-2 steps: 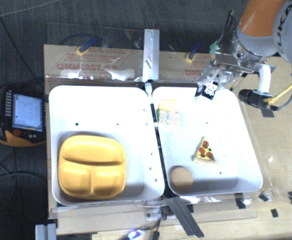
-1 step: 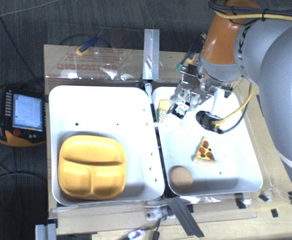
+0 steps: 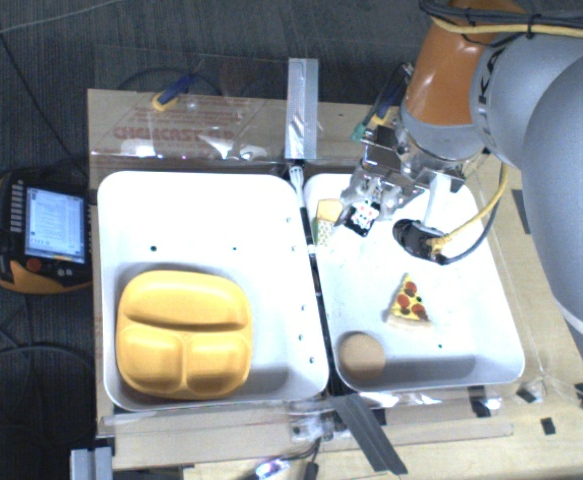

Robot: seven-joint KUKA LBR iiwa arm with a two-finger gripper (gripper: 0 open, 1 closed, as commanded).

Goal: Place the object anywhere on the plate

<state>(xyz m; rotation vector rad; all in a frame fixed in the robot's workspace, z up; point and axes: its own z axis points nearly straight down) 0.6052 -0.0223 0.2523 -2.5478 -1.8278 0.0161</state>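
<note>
We took the small pale yellow wedge (image 3: 328, 210) to be the likeliest object for this try. It lay in the top left corner of the right bin (image 3: 511, 338), hard against the wall shared with the left bin (image 3: 171, 193). The gripper (image 3: 364, 216) sat low just beside it on the right, seemingly touching or close to touching it. From this slant we could not tell whether the gripper was open or closed, and we saw nothing clearly held in it.

That corner spot looked awkward to us, since the wall leaves little room on the wedge's far side, which may be why the arm came at it from the right.

Two other candidates lay well apart from the gripper: a toy pizza slice (image 3: 409, 303) near the bin's middle and a round brown piece (image 3: 361, 352) by the front left corner.

The yellow plate (image 3: 183, 333) rested in the front of the left bin with nothing on it, so we judged the placing not yet done.
</note>
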